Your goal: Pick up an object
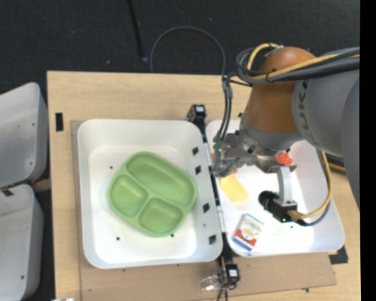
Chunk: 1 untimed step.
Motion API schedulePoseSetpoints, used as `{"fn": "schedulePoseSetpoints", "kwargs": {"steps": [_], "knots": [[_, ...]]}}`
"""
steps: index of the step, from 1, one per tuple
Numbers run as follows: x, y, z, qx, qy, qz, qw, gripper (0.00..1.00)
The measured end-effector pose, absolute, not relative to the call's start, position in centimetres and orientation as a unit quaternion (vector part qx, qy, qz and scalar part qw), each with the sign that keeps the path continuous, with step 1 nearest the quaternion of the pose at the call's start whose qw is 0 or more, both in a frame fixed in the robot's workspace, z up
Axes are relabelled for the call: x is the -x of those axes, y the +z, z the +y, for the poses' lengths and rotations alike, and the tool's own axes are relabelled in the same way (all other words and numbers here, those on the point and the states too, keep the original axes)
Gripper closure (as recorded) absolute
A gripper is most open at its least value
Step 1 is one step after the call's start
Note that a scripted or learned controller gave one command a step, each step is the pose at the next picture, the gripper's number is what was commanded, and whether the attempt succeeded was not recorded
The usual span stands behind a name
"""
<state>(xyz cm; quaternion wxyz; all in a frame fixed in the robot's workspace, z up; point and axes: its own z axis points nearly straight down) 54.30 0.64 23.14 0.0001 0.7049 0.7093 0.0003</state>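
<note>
In the right bin (313, 237) lie a yellow oblong object (234, 189) and a small white packet with red and blue print (247, 232). The arm's gripper (229, 163) hangs over the right bin's left edge, just above the top end of the yellow object. Its fingers are hard to make out against the bracket and cables. An orange-red piece (284, 159) shows to the right of the wrist.
A green three-compartment plate (152, 193) lies in the left bin (94, 168). A black camera unit with a green light (277, 207) hangs off the wrist over the right bin. The divider with black clips (208, 187) runs between the bins.
</note>
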Motion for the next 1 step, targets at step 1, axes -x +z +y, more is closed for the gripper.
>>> {"fn": "schedulePoseSetpoints", "kwargs": {"steps": [1], "knots": [[-53.52, 24.32, 6.49, -0.704, 0.0011, 0.71, 0.0, 1.0]]}}
